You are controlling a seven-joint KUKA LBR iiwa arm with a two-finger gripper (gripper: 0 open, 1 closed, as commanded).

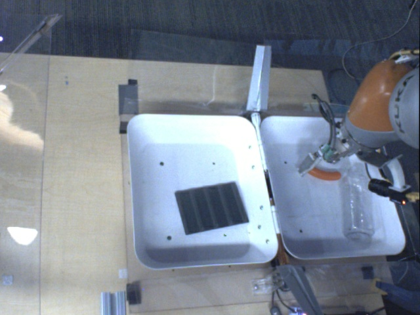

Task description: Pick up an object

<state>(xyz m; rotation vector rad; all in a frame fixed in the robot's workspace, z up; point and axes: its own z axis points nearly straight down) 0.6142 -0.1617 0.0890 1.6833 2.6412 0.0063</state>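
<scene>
My gripper (319,159) hangs low over the upper middle of the right bin (295,241), with the grey arm and its orange band coming in from the right. Just beneath and beside it lies a small orange object (326,174), partly covered by the gripper; I cannot tell whether they touch. A clear plastic bottle (357,205) lies lengthwise along the right side of the same bin. In the left bin (151,149), a dark ribbed rectangular pad (211,207) lies flat toward the front.
A raised divider (266,176) separates the two bins. A metal post (259,77) stands behind their junction. Dark clamps (128,97) sit at the left bin's corners. Cables (394,189) trail by the arm on the right.
</scene>
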